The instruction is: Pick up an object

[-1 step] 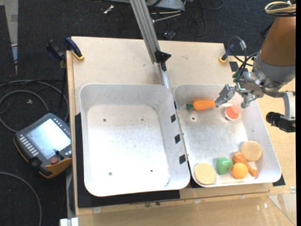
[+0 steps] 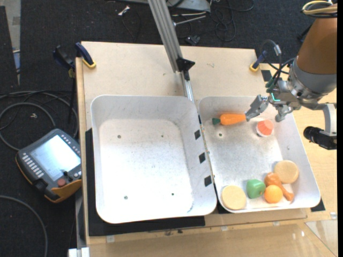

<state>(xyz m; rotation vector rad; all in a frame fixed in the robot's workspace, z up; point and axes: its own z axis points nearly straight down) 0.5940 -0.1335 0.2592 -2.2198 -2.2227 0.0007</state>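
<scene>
Objects for picking lie in the right-hand shallow white bin (image 2: 300, 159), the one nearest my arm. Closest to the camera, along that bin's front edge, sits a flat tan round disc (image 2: 234, 196). Just beside it is a small green rounded piece (image 2: 255, 187), and next to that an orange ball (image 2: 273, 194) resting against a darker orange piece (image 2: 288, 194). A second tan round disc (image 2: 286, 171) lies just behind these, touching the cluster. Farther back, well apart from that group, a small round piece, red with a white rim (image 2: 264, 127), lies near the bin's rear. Beside it, toward the middle of the worktop (image 2: 134, 68), an orange toy carrot with a green tip (image 2: 231, 119) lies on its side. My gripper (image 2: 272, 111) hangs over the rear of this bin, its two fingers spread apart, one finger (image 2: 255, 108) reaching to the carrot's thick end and the other above the red piece. Nothing sits between them. The left-hand shallow white bin (image 2: 107, 143) lies alongside. A grey metal pole (image 2: 166, 25) slants up from between the bins at the back.
</scene>
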